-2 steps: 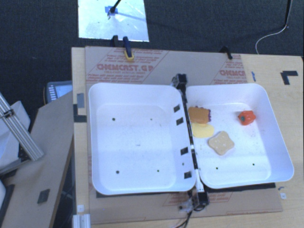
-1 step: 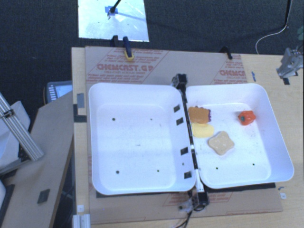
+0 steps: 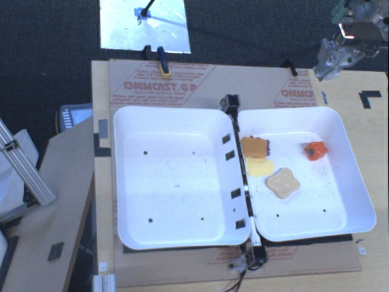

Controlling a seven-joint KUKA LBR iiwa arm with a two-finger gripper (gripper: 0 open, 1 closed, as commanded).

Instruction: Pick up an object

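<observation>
Claw: I see it at the top right, beyond the far right corner of the right bin, hanging over the desk and pointing down and to the left; I cannot tell its state, the tip being blurred.

Right bin, contents:
- Orange block, near the bin's left wall, long axis running left to right.
- Yellow disc, flat, just in front of the orange block and touching it.
- Tan toast-shaped piece, in front of the disc, set at a diagonal.
- Red-orange pepper-like piece, toward the bin's right side, well apart from the others.

Left bin: beside the right bin, sharing the middle edge.
</observation>
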